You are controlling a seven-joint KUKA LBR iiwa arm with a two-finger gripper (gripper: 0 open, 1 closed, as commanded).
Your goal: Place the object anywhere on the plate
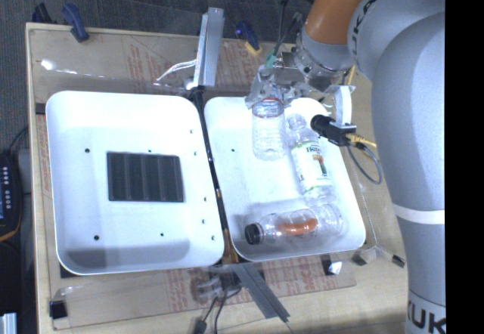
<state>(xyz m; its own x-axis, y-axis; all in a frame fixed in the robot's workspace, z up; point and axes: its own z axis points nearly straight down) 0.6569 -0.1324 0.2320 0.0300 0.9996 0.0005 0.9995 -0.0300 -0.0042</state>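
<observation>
A dark grey ridged plate (145,176) lies flat in the middle of the left bin (76,121). My gripper (268,97) hangs over the far end of the right bin (234,174). Its fingers are shut on the neck of a clear plastic bottle (268,132), which hangs below it, cap end up and base toward the bin floor. The plate is well to the left of the gripper, across the divider between the bins.
Two more bottles lie in the right bin: one with a white and green label (310,162) along the right wall, and one with an orange label and black cap (291,225) across the near end. The arm (393,60) stands over the right side.
</observation>
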